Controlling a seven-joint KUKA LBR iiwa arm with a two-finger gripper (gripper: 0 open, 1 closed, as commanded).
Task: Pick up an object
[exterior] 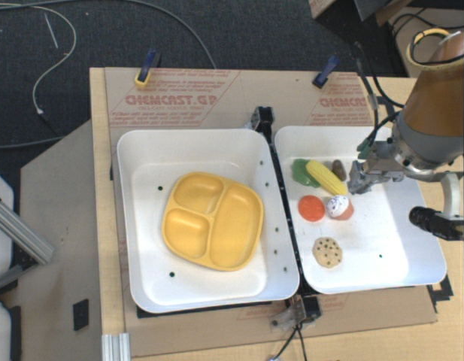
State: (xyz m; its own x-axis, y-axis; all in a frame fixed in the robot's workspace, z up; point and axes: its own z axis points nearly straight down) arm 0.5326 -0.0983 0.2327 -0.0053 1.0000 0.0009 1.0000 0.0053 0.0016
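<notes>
Two white bins sat side by side: the left bin (134,201) held one yellow divided plate (213,220), and the right bin (389,254) held one corn cob (326,177), one green vegetable (302,171), one tomato (312,208), one cookie (327,252) and one small white-and-red toy (338,207). The gripper (359,180) hung near the right bin's far edge, just beside the corn cob's right end and above the toy. Nothing showed between its fingers, though how wide they stood could not be told.

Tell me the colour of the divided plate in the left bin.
Yellow; the plate shows in the camera view.

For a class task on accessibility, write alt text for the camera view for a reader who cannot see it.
A grey robot arm's claw hangs over the right white bin, beside a corn cob, a tomato and a cookie. The left white bin holds a yellow divided plate.
</notes>
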